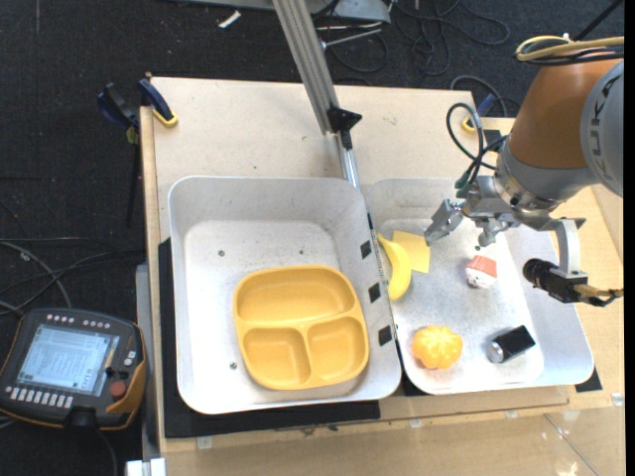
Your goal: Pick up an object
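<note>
I reach in from the right of the camera view, my grey arm with its orange band bent down over the right-hand shallow white bin. My wrist tilts toward the middle of the bench, so my two-finger gripper hangs above the upper part of that bin. My fingers are spread apart, one pointing left toward the divide between the bins, the other just above a small white and red object; nothing sits between them.

Four things lie in this bin. A yellow wedge-shaped block rests on a yellow banana-like curved piece at the bin's left wall, close to my left finger. The small white and red object lies mid-bin; its shape is too small to make out, perhaps a little toy. An orange, round, fruit-like ball sits near the front edge, and a short black cylinder lies to its right.

My upper links are cut off at the picture's right edge, and a black cable loops beside my wrist.

The left-hand white bin holds a yellow plastic divided tray toward its front, leaving bare floor behind it. In my bin, bare floor lies between the ball, the cylinder and the white and red object.
</note>
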Robot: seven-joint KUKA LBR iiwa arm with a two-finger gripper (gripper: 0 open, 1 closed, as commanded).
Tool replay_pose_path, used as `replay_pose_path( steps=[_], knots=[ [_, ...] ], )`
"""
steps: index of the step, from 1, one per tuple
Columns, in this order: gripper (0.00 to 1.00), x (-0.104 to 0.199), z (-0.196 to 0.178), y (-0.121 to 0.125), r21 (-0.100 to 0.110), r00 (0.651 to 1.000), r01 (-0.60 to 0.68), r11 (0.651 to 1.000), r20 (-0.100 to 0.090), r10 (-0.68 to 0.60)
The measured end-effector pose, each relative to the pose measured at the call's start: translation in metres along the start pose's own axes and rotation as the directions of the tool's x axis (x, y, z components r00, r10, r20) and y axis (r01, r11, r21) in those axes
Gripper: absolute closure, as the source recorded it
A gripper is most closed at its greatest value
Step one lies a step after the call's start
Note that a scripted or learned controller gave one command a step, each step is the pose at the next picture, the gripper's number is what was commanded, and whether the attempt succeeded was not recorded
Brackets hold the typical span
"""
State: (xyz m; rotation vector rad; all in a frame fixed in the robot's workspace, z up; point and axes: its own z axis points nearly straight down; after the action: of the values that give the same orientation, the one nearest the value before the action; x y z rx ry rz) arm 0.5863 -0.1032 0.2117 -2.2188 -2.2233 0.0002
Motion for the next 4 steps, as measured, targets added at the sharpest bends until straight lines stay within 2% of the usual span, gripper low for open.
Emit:
replay_pose_path(
  steps=[1,3,4],
  knots=[
    [0.0,0.0,0.0,0.0,0.0,1.0,-0.001,1.0,0.0,0.001],
    [0.0,0.008,0.11,-0.009,0.005,1.0,-0.002,1.0,0.0,0.002],
    [1.0,0.008,0.097,-0.008,-0.001,1.0,-0.002,1.0,0.001,0.002]
  ],
)
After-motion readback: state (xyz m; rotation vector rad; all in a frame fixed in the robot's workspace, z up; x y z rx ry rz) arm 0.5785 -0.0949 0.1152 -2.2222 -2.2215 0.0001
